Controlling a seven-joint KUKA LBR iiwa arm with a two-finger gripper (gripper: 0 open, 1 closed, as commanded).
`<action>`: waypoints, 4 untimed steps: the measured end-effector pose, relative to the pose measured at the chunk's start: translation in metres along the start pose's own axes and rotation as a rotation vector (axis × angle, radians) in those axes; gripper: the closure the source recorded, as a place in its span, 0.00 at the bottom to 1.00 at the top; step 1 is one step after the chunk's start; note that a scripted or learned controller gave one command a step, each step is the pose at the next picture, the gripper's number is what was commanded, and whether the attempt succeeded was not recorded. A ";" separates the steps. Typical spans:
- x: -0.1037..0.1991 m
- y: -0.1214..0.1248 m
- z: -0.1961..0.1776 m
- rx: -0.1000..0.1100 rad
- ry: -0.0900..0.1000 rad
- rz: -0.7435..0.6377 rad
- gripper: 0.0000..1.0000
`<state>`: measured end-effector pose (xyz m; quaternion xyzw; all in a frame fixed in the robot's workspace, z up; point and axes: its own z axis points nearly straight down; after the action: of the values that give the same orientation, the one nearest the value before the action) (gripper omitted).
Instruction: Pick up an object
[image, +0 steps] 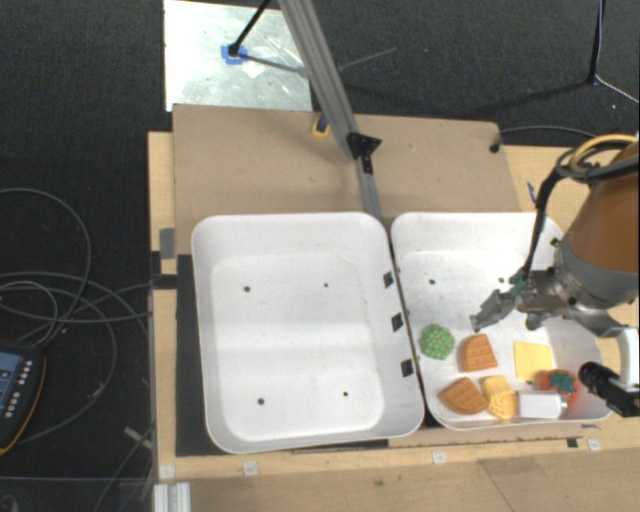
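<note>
Pincer (490, 312) hangs over the right bin (450, 245), dark fingers pointing left and slightly down; cannot tell from this slant whether it is clenched or released, and nothing shows between its tips. Arm enters from the right, orange band above the wrist.

All objects sit in the right bin, clustered at its near end. Green bumpy ball (437, 342) lies farthest left, just below-left of the pincer tips and apart from them. Orange waffle piece (478, 353) just right of the ball. Yellow square block (533, 359) further right. Nearer the front edge: a second orange wedge (464, 396), a small yellow waffle piece (499, 396) touching it, a white block (540, 405), and a red item (558, 381) behind the white block.

Left bin (300, 330) sits beside the right one on the desk (250, 160).
</note>
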<state>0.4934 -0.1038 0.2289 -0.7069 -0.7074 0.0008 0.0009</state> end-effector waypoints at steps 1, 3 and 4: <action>0.006 -0.006 0.046 0.001 0.001 -0.001 0.00; 0.015 -0.006 0.082 -0.006 0.000 0.000 1.00; 0.016 0.002 0.020 -0.012 -0.002 -0.005 1.00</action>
<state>0.4957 -0.0882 0.2092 -0.7050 -0.7092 -0.0027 -0.0037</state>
